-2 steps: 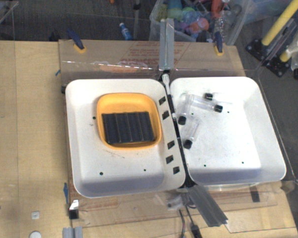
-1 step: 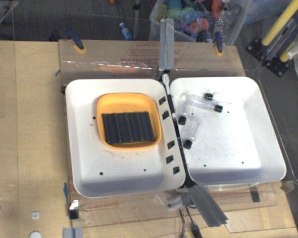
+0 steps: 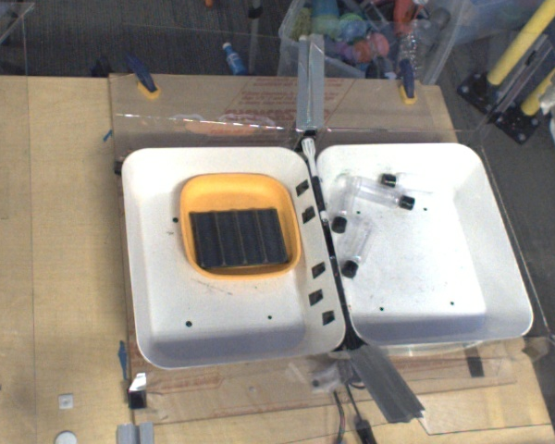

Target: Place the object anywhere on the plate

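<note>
Frankly, we cannot tell whether the pincer is wide, narrow or holding anything. What we can report is the layout of the two bins.

In the right bin [image 3: 462, 276] we see a loose cluster of clear tubes [image 3: 359, 239] with black caps, lying on their sides in the bin's upper-left part, near the divider [image 3: 326, 276] between the bins. One tube sits just beside that divider. Another lies a little further toward the bin's middle.

In the left bin [image 3: 148, 266] we see the orange plate [image 3: 240, 185], resting flat slightly above the bin's centre. A dark ribbed slab [image 3: 239, 237] lies on the plate and covers much of its floor. Which item is the task's object we cannot tell. The tubes lie well apart from the plate, across the divider.

Both bins stand on the wooden bench [image 3: 46, 202].
</note>
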Robot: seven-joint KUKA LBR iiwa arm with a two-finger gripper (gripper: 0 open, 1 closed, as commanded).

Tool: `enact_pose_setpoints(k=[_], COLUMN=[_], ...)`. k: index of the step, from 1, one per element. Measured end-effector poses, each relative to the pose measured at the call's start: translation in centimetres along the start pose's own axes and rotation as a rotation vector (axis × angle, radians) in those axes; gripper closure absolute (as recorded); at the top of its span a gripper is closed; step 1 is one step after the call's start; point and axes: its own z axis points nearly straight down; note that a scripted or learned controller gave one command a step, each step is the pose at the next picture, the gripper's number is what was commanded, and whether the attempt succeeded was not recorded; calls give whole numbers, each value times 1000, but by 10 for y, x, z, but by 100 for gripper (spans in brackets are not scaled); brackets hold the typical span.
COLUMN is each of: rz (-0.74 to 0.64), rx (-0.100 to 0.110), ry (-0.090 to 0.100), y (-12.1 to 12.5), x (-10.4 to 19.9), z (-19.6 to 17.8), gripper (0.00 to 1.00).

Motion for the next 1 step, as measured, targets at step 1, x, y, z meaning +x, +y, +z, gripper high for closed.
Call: enact_pose_setpoints(k=[1], rz=[-192], rx=[-1], ry=[0], y=[0], x=[0], z=[0], gripper=[100])
